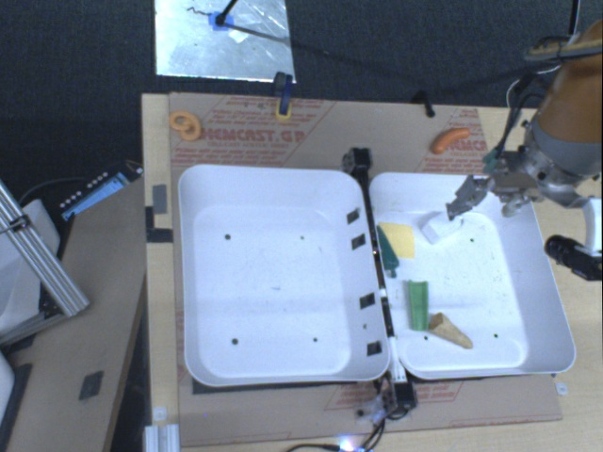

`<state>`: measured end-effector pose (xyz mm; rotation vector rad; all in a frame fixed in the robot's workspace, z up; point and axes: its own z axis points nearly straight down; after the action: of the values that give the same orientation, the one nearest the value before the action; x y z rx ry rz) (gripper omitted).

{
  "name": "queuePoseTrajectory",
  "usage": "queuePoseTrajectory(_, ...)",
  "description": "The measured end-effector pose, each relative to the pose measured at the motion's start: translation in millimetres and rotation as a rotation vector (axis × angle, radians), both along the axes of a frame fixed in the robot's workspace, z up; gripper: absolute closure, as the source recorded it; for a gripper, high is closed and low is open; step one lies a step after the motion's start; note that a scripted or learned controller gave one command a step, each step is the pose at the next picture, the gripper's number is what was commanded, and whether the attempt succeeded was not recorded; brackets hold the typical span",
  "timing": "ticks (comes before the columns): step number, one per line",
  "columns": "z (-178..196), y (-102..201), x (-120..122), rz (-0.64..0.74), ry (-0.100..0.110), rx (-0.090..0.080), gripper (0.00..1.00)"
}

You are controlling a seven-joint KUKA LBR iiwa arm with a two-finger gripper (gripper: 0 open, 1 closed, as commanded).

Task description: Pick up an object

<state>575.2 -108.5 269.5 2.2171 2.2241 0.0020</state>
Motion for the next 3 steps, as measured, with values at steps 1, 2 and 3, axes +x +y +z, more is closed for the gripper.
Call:
queuePoseTrajectory(1,11.3,0.2,1.0,0.002,-0.004,0.000,1.00)
queuePoseTrajectory(2,6.6,83.1,3.5,0.009,0.000,0.003,1.00)
queuePoseTrajectory(3,93.8,170.6,-55.2,0.011,-0.007,0.004,1.00)
